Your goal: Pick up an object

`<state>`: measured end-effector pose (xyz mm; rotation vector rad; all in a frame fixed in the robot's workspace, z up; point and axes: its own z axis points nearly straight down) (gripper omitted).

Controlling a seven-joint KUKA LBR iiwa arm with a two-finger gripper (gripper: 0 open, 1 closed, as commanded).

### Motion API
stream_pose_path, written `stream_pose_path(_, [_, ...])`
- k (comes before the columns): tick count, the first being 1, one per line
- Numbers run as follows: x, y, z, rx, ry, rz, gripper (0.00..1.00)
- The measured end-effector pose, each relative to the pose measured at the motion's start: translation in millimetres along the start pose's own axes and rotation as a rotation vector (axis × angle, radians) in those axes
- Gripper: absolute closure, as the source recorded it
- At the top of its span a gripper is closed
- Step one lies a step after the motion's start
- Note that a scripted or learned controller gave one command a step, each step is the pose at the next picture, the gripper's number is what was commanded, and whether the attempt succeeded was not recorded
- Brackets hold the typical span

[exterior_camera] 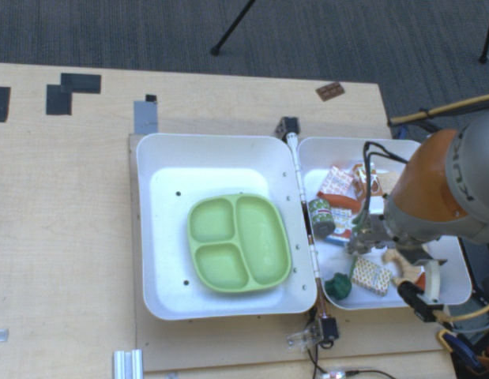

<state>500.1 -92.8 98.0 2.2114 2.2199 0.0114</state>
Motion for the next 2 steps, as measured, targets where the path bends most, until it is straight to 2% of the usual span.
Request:
stream_pose_path(1, [0.1, -0.1, 0.1, 0.000, 0.000, 0.001, 0.00])
stream_pose_path(2, [0.7, 1.2, -10.3, -0.002, 0.001, -0.003, 1.00])
